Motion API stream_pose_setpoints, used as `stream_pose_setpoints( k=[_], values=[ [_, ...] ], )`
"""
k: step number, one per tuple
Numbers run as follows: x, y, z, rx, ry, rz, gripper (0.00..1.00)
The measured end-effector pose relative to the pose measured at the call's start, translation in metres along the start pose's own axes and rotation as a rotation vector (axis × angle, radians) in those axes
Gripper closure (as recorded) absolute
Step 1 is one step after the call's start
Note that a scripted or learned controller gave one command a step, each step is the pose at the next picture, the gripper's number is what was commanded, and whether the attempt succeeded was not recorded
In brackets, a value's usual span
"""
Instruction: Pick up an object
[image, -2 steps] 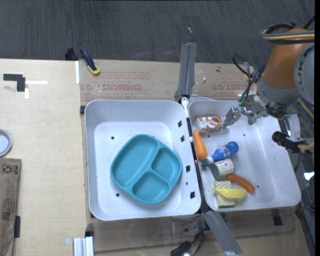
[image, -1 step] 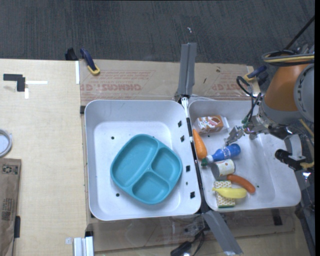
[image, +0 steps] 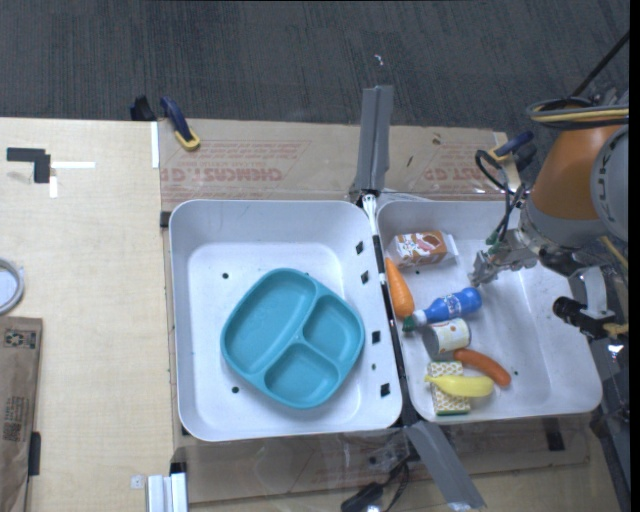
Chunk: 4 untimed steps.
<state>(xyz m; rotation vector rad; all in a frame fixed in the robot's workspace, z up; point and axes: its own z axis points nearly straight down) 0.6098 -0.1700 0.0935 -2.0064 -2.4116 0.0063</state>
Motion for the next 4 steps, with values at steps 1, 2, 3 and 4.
stream_pose_setpoints(
  k=[1,2,3,4],
  values=[
    [0.0,0.0,0.0,0.0,0.0,0.0,0.0],
    [0.056,-0.027,0.006,0.0,0.001,0.059,0.0],
    [0.038,-0.008,-0.045,-0.003,-0.001,-0.209,0.0],
    [0.044,0.051,0.005,-0.004,-0.002,-0.406,0.0]
  ],
)
